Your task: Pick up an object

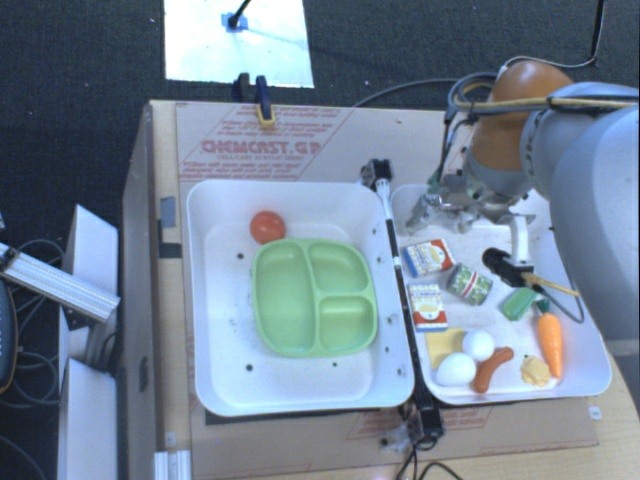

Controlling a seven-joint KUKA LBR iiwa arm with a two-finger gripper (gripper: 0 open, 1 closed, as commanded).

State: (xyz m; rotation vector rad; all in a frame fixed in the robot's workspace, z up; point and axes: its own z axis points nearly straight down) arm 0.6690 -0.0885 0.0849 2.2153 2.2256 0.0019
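My gripper [455, 211] hangs over the far end of the right bin [600, 368], below the orange-banded wrist. Nothing shows in its grasp. Just in front of it lie a small red-and-white carton [428, 257] and a green-labelled can [469, 284]. Nearer the front are a second carton [428, 306], a yellow cheese slice [445, 345], two white eggs [456, 370], a sausage [493, 368], a carrot [550, 340], a green piece [518, 303] and a small yellow piece [536, 370].
The left bin [215, 298] holds a green divided plate [313, 296] and a red tomato [267, 226] at its far side. A black clamp strip [392, 238] runs between the bins. The grey arm [590, 178] covers the right bin's far right corner.
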